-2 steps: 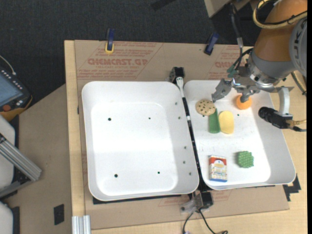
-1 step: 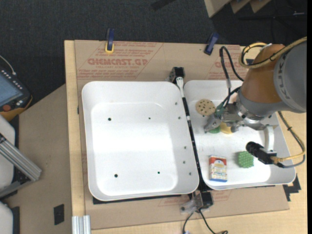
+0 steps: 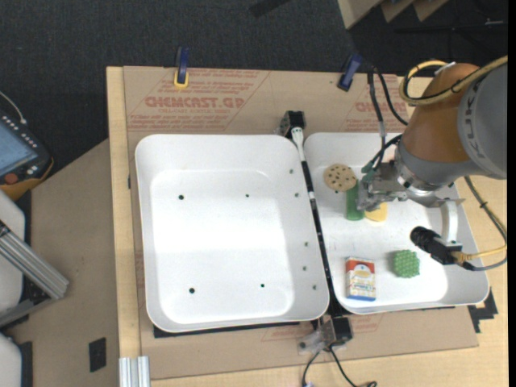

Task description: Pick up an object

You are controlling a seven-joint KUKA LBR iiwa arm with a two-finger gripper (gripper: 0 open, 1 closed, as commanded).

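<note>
Now the right bin (image 3: pixel 468 293) carries the arm (image 3: pixel 439 127), end effector (image 3: pixel 369 198) down over a green upright obj (image 3: pixel 353 204) & yellow piece (image 3: pixel 376 213); grip state: can't tell. Reach step; next needs a lift to confirm.

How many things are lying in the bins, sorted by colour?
Green: 2, an upright piece and a bumpy ball
Yellow: 1, a piece under the gripper
Tan: 1, a dotted disc
Red and white: 1, a small packet
Total: 5

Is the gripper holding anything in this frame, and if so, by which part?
It cannot be told. The gripper is down in the right bin over a green upright object and a yellow piece.
</note>
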